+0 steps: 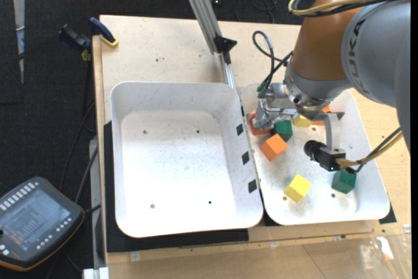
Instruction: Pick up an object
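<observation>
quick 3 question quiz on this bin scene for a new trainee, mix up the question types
1. True or false: the orange block lies in the left bin.
2. Which block lies nearest the front rim of the right bin? A) orange block B) yellow block C) the green block beside the gripper
3. Fill in: the block at the right, by the black part on the cable, is ____.

Key
1. False: it lies in the right bin, close to the wall between the bins.
2. B
3. Green
</observation>
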Motion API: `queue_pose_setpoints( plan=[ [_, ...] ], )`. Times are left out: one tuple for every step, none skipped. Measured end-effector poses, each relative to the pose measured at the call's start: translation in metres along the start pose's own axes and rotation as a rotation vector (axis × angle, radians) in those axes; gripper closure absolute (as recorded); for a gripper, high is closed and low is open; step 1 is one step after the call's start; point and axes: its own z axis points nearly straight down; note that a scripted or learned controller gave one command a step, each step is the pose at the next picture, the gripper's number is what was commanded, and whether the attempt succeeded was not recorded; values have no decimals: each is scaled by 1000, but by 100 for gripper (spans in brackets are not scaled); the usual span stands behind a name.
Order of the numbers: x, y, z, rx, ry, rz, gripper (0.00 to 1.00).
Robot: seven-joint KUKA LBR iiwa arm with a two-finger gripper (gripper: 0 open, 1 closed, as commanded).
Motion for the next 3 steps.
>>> queue_pose_setpoints(
  plan=[
    [44,-5,-2,-1,0,1,100],
    [93,-7,-6,-2,-1,0,100],
    [89,-7,-6,-2,-2,7,0]
  ],
)
